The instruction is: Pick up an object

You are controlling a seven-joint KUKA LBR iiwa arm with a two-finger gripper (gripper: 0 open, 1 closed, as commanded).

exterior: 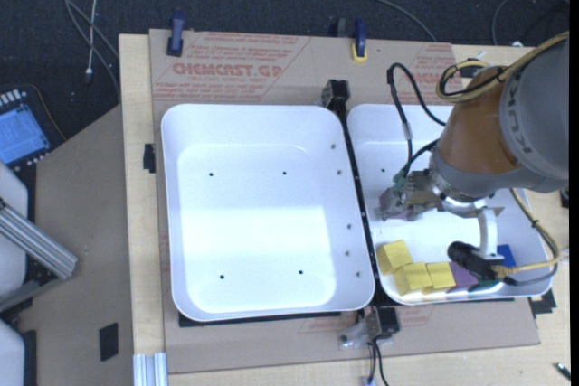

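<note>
My gripper [396, 202] hangs over the left half of the right bin [380, 136], just above the bin floor, with the grey and orange arm reaching in from the right. Below it, at the bin's front edge, lie several yellow blocks [415, 271] in a loose cluster. A purple piece [464, 277] sits to their right, with a thin green object [486, 287] beside it. Further right lies a small blue block [505, 256]. The gripper stands a little above and left of the nearest yellow block [393, 254], apart from it.
The left bin [181, 194] sits beside the right one, with a black divider strip between them. Two blue clamps [176, 32] hold the cardboard sheet at the back. Cables trail over the dark floor behind the bench.
</note>
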